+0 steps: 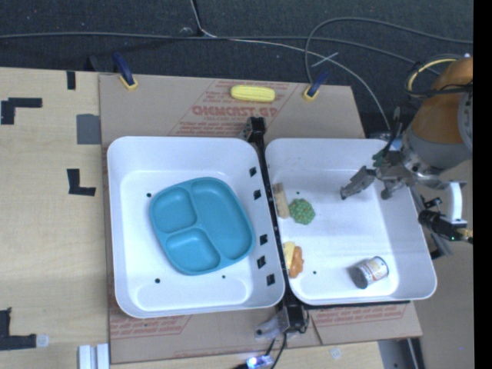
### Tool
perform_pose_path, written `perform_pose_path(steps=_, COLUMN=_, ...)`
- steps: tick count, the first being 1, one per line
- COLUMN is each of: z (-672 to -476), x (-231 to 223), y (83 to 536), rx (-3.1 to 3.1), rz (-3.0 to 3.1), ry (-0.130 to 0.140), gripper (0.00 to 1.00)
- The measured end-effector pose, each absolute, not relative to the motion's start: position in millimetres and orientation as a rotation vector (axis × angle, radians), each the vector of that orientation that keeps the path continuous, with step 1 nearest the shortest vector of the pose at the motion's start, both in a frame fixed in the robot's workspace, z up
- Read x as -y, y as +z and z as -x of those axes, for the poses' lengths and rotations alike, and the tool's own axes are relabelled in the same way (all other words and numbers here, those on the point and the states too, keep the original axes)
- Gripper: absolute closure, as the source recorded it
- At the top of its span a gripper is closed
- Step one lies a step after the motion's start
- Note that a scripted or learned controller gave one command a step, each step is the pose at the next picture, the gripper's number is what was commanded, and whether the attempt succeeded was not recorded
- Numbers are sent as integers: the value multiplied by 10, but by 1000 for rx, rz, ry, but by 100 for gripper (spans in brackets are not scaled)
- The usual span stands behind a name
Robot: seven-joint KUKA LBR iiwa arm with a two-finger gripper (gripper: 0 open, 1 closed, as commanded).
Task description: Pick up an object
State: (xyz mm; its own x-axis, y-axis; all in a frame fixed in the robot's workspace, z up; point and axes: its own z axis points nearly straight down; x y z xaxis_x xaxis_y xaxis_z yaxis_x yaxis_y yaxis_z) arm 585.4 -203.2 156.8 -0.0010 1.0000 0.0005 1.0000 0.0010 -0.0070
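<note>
Nothing sat between my spread gripper [372, 186] fingers; I hovered, approaching, needing descent toward the can [370, 271] at six o'clock.

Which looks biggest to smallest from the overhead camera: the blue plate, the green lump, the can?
1. Blue plate, clearly largest.
2. Can and green lump: they look about alike, so I won't rank them.

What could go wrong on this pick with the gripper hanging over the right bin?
The gripper, fingers spread, holds nothing. The can lies on its side near the bin's corner and may roll away. The green item and orange item sit close to the dividing wall, which could block a finger.
</note>
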Motion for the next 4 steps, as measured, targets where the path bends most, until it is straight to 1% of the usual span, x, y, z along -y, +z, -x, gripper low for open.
perform_pose_path(steps=1, z=-5814, x=2089, y=944, rx=2218, rz=2217, ry=8, gripper=0)
perform_pose_path(steps=2, z=-5835, x=2084, y=1085, rx=2223, rz=2218, ry=2, gripper=100)
perform_pose_path(steps=3, z=-5935, x=2132, y=1635, rx=2226, rz=2223, ry=-3, gripper=100)
perform_pose_path(steps=4, z=-5947, x=2131, y=2169, rx=2226, rz=2223, ry=-3, gripper=100)
